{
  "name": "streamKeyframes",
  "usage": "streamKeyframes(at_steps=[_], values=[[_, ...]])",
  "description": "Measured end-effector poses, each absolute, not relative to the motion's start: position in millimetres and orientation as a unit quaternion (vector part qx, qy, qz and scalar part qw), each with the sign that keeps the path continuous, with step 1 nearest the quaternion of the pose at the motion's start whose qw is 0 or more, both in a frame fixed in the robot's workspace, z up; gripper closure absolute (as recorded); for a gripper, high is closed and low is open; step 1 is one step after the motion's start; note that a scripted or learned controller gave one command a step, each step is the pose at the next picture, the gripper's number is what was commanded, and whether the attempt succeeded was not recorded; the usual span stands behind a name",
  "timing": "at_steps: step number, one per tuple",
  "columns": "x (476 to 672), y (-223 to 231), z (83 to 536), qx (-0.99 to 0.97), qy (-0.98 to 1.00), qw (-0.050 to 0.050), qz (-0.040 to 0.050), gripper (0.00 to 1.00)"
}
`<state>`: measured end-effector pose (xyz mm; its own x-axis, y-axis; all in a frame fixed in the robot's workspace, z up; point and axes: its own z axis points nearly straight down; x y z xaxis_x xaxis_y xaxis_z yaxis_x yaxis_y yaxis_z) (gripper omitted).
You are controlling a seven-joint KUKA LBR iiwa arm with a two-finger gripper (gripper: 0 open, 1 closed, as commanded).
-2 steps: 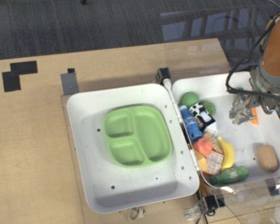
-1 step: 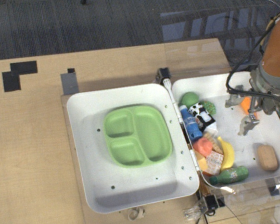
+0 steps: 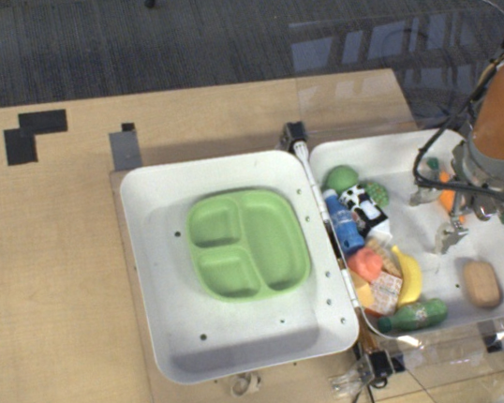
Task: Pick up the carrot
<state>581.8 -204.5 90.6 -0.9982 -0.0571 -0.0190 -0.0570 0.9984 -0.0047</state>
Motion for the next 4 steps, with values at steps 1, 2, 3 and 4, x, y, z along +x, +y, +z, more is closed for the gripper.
streamKeyframes(at_steps=[1,2,3,4], values=[[585.5,-203,104,-0.032,0.999,0.014,-0.0031,1.00],[585.2,-203,103,-0.032,0.999,0.013,-0.0028,0.00],[574.3,-205,89,-0.164,0.986,0.008,-0.0016,0.00],[578.9,-204,104,-0.166,0.986,0.014,-0.0040,1.00]])
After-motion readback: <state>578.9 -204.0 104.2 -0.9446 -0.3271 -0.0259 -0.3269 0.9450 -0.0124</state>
